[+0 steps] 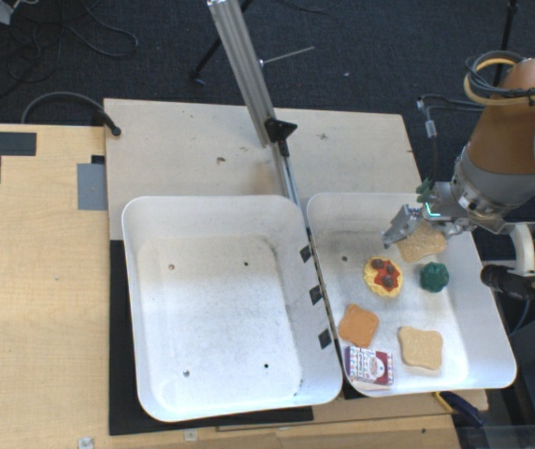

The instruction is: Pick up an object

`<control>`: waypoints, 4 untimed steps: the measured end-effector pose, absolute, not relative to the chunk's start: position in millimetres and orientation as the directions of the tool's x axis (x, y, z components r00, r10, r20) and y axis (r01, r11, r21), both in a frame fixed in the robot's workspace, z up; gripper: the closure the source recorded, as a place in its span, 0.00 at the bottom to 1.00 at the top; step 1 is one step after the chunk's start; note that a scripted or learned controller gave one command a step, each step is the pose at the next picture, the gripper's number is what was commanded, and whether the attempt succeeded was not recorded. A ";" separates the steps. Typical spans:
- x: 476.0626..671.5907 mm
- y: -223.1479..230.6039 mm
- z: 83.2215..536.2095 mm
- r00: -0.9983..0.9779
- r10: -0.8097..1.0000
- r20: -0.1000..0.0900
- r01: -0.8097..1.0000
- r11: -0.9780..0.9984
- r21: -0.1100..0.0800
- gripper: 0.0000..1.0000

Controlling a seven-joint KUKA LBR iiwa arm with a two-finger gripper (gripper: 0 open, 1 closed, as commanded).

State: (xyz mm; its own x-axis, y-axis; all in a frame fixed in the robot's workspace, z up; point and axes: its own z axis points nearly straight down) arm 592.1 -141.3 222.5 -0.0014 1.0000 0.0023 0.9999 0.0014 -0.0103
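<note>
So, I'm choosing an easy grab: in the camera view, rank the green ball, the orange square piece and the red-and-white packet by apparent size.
1. red-and-white packet and orange square piece: too alike to rank.
2. green ball: clearly smallest.

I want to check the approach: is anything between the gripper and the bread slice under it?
Nothing visible does. The gripper hangs at the bread slice in the right bin; the pizza toy and green ball lie apart, nearer the camera.
</note>
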 end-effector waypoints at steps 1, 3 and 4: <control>592.8 -141.8 224.5 -0.001 1.000 0.001 1.000 0.001 -0.006 0.00; 591.1 -144.9 113.8 0.000 1.000 0.003 1.000 0.000 -0.013 0.00; 591.9 -144.6 90.4 0.001 1.000 0.000 1.000 -0.001 -0.004 0.00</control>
